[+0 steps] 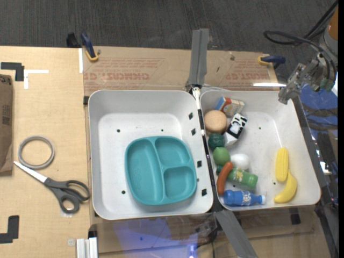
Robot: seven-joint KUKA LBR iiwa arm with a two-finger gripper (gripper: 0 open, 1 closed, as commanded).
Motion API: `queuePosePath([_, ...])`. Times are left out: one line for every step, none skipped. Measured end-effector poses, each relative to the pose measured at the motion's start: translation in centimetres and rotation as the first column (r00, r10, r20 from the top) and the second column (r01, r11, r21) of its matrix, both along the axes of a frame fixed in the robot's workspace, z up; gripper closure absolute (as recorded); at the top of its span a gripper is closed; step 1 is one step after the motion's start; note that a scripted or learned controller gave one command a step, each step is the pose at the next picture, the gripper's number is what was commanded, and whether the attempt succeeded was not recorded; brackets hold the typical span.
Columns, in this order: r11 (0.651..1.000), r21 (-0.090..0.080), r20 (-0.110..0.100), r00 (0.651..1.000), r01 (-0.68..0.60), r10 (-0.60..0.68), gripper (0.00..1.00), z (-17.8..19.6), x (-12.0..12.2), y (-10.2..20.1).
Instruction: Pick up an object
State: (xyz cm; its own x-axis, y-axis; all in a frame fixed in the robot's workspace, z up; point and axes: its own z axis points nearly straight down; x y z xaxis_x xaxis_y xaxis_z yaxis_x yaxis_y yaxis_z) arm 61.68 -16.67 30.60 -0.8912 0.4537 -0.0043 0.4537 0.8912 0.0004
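The right bin (301, 144) holds several small items: a tan ball (216, 121), a black-and-white toy (236, 126), a small carton (230, 106), a green ball (221, 156), a white egg (239, 160), a red-orange stick (224, 177), a green bottle (244, 178), a blue bottle (243, 198), a yellow corn cob (281, 164) and a banana (287, 190). My gripper (287, 92) hangs over the bin's far right corner, above and apart from all of them. I see nothing between its tips.
A teal divided plate (161, 170) lies in the left bin (107, 117). On the bench to the left are scissors (59, 187) and a tape ring (36, 151). Clamps (88, 46) sit along the cardboard at the back.
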Motion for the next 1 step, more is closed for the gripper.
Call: queuePosePath([0.986,-0.001,0.001,0.986,-0.168,0.168,1.00,0.73,0.89,-5.56])
